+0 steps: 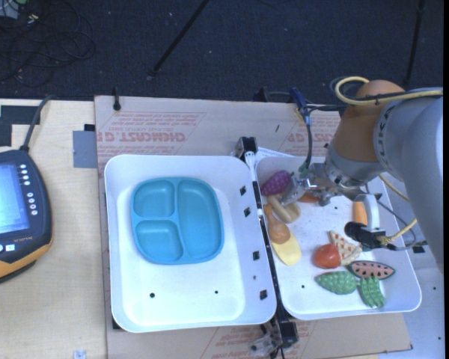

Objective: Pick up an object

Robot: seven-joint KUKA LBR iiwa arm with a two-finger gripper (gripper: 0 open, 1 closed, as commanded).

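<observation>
1. One blue divided plate (177,220) is seen in the left bin (127,305), well left of the gripper (303,188).
2. Purple grapes (276,182) are found just left of the gripper; finger state cannot be told.
3. A tomato (326,256) is placed below it.

Two shallow white plastic bins (127,200) stand side by side. One blue three-compartment plastic tray (177,221). One purple grape bunch (277,182). One red tomato (326,256). One pizza slice (345,246). One watermelon slice (372,269). Two green leafy pieces (337,282). One yellow banana-like piece (287,250). One orange carrot (360,214).
</observation>
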